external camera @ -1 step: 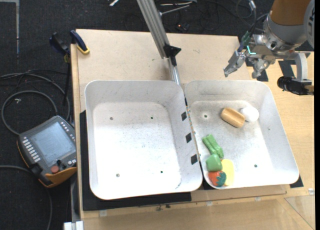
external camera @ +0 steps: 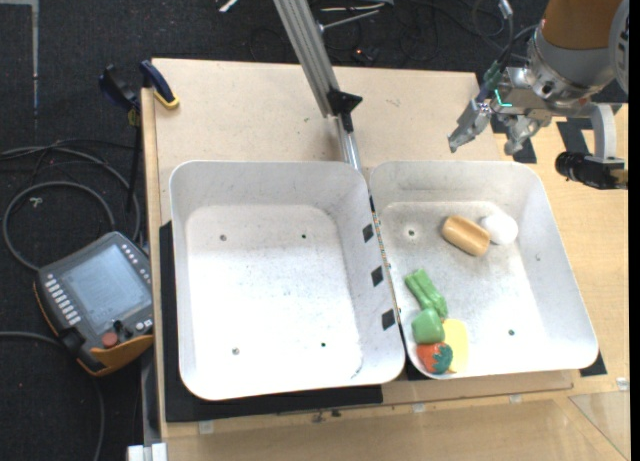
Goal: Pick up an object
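Nearest the camera, a small toy cluster is sitting in the right bin (external camera: 560, 279) at its near-left corner: a red-orange piece (external camera: 436, 357) on a yellow piece (external camera: 456, 335), touching a green block (external camera: 427, 326), with a longer green piece (external camera: 424, 290) lying tilted just behind it. Further back in the same bin, a tan roll (external camera: 466, 235) is lying on the floor with a white ball (external camera: 498, 228) touching its right end. Left bin (external camera: 200, 209) is sitting beside it, rims touching along the middle. A pendant (external camera: 98, 297) is lying on the floor left of the desk (external camera: 240, 109). Beyond the bins, a metal pole (external camera: 305, 34) is slanting up from the gap between them. Gripper (external camera: 492, 135) is hanging above the desk past the right bin's far rim, well apart from every object; fingers are looking spread and are grasping nothing. The arm (external camera: 585, 19) is reaching in from the far right, orange band showing at the top. A clamp (external camera: 140, 84) is sitting at the desk's far-left corner.
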`<state>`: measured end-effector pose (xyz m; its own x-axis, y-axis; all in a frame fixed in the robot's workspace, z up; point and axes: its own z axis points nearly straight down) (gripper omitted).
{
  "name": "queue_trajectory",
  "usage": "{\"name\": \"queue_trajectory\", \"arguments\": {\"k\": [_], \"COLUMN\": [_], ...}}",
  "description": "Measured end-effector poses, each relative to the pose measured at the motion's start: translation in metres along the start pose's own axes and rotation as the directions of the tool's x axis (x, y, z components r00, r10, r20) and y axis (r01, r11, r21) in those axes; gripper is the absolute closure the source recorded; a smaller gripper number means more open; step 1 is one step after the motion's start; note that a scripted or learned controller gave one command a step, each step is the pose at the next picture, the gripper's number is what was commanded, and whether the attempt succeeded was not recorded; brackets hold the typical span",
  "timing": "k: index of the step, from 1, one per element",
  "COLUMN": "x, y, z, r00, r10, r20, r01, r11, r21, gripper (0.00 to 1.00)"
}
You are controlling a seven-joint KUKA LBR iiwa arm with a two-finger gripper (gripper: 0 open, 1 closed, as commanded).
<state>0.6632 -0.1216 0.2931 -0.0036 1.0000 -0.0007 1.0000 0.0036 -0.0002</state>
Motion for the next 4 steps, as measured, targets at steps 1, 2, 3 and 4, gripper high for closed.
{"name": "queue_trajectory", "arguments": {"k": [1, 2, 3, 4], "x": [0.000, 0.006, 0.001, 0.001], "y": [0.000, -0.003, -0.003, -0.001], "z": [0.043, 0.088, 0.133, 0.119], "r00": [1.000, 1.000, 1.000, 1.000], "r10": [0.003, 0.003, 0.005, 0.003], "r20": [0.000, -0.001, 0.000, 0.001], "r01": [-0.003, -0.003, -0.005, -0.003], "r11": [1.000, 1.000, 1.000, 1.000], "r21": [0.004, 0.004, 0.004, -0.003], "gripper": [0.00, 0.00, 0.00, 1.00]}}
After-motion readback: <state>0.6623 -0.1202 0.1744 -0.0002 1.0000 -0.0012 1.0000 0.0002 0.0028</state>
